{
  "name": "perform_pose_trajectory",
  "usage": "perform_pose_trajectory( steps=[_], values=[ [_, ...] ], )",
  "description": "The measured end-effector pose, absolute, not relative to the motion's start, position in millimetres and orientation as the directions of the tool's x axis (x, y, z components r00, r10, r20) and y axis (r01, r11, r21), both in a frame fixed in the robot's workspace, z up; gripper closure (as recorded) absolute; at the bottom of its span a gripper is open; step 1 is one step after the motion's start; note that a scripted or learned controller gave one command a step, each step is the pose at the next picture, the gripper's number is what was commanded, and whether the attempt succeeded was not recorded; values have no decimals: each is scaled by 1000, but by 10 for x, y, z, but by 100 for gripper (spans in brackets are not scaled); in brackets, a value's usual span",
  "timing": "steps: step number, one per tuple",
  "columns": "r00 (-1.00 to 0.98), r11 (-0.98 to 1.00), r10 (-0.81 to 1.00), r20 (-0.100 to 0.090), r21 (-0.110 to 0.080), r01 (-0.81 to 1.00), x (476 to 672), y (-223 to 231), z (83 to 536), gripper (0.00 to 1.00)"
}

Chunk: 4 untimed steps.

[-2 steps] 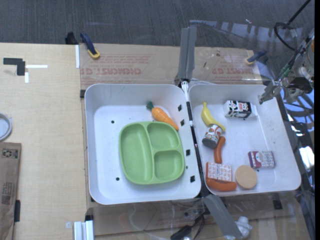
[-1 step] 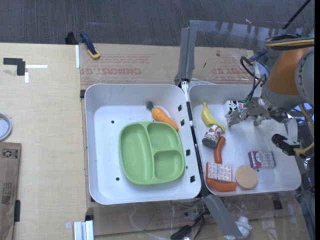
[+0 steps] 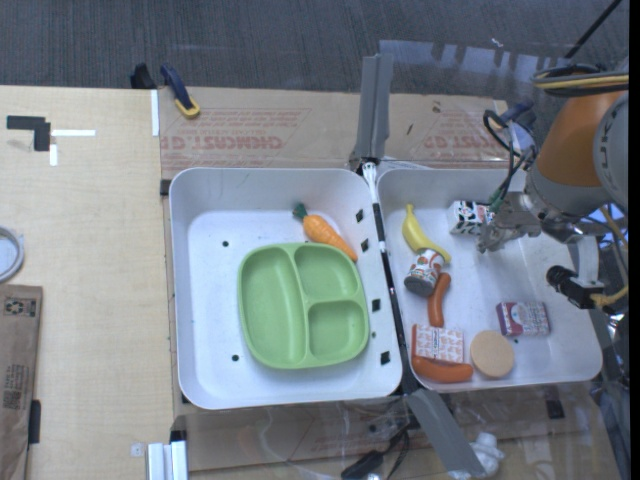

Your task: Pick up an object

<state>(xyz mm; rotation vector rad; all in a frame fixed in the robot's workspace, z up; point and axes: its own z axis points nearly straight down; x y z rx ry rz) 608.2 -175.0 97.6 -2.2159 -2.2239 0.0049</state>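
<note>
While the pincer (image 3: 487, 240) hovers, the banana (image 3: 419, 234) lies nearby.

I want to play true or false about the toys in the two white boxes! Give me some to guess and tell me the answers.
1. The green tray lies in the left bin. True.
2. The carrot lies in the right bin. False: it is in the left bin, at the tray's far edge.
3. The banana is in the right bin. True.
4. The gripper is over the left bin. False: it is over the right bin, beside the small black-and-white carton.
5. The tan round disc sits on the green tray. False: it lies in the right bin, near the front.
</note>
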Motion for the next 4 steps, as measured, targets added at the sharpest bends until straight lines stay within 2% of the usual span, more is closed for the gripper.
perform_pose_trajectory(
  steps=[1,2,3,4],
  values=[
    [-64,64,998,0,-3,998,6136,-1014,1195,100],
    [87,-87,996,-2,-2,996,6370,-1066,1195,100],
    [87,-87,996,-1,-3,996,6370,-1064,1195,0],
    [-377,377,926,21,-41,925,6480,-1377,1067,0]
  ],
)
